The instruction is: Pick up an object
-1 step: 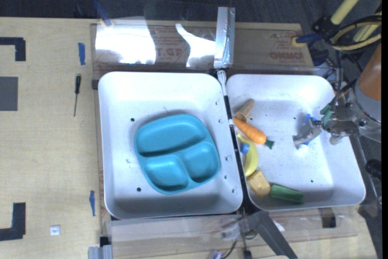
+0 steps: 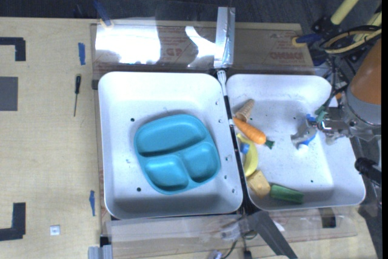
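Over the right shallow white bin (image 2: 315, 182), toward its 3 o'clock side, the grey arm's two-finger gripper (image 2: 303, 137) is hanging just above the bin floor, and whether its fingers are apart or together cannot be told. Along that bin's 9 o'clock wall a cluster of toy foods is lying: a tan cone-shaped piece (image 2: 244, 109), an orange carrot (image 2: 251, 131), a yellow banana (image 2: 250, 156), a tan potato-like lump (image 2: 259, 182) and a green cylinder (image 2: 285, 193) toward 6 o'clock. A blue three-compartment plastic tray (image 2: 176, 151) is sitting in the left white bin (image 2: 121, 94).
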Available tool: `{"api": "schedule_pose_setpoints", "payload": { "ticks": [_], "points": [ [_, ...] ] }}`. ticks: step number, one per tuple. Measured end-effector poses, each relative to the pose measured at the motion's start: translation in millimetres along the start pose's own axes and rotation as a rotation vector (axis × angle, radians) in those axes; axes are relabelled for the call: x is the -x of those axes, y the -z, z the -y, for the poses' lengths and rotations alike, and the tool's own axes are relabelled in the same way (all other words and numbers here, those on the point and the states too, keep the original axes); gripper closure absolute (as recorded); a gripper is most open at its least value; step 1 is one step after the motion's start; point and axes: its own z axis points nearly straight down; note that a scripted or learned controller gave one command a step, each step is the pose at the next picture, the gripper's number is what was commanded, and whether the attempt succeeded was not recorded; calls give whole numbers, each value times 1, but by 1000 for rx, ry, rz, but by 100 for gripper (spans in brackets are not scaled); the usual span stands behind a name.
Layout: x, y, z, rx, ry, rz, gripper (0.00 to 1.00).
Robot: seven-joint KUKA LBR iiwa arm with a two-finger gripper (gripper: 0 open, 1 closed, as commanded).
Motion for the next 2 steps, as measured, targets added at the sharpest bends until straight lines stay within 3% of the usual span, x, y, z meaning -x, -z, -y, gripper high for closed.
{"api": "schedule_pose_setpoints", "payload": {
  "ticks": [1,2],
  "points": [
    [13,77,10,9,-165,2,0],
    [-2,-49,40,-4,-277,0,0]
  ]
}}
